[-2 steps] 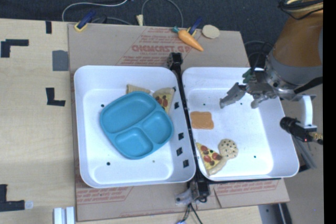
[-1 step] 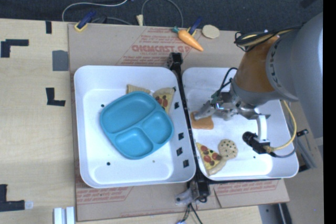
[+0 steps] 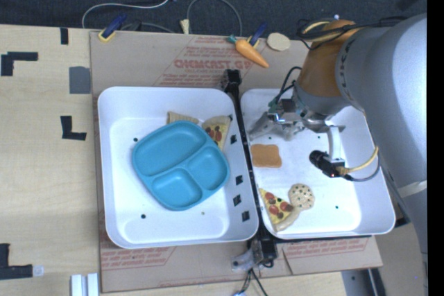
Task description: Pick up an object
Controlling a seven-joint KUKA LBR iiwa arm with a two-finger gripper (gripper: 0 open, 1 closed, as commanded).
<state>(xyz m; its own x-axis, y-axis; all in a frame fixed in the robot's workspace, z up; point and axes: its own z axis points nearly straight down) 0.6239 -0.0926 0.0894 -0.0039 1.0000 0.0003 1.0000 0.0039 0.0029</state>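
The right bin holds a brown toast slice, a pizza slice and a cookie. My gripper hangs over that bin's upper left part, just above the toast slice. Its fingers are open and spread, with nothing between them. In the left bin a blue divided plate lies in the middle. A second pizza slice and a tan piece peek out from behind the plate's far edge.
A toy carrot and a round beige piece lie on the cardboard beyond the bins. A black divider runs between the bins. The grey arm covers the right bin's far right side. Cables loop at the back.
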